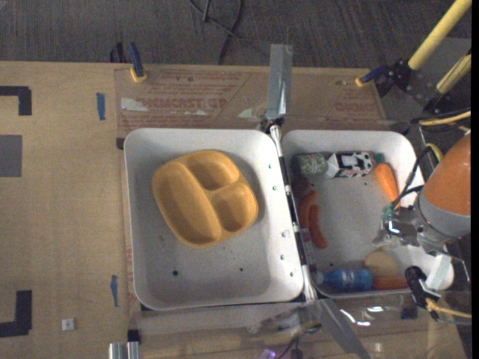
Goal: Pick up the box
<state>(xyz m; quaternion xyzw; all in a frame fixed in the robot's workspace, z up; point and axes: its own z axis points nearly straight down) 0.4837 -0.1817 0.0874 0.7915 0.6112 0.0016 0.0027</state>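
Camera view: we see the box (353, 164), perhaps a small carton, lying at the right bin's (352, 223) far edge; we cannot tell the gripper's (394, 229) state.

A robotics lab; plywood bench (60, 223) with taped marks, clamps (135, 60), cables (213, 6) on carpet.

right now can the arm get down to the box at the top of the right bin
Probably yes. The box lies uncovered along the far wall of the right bin, with a green packet on one side and a carrot on the other. Those neighbours and the wall leave tight room for the gripper.
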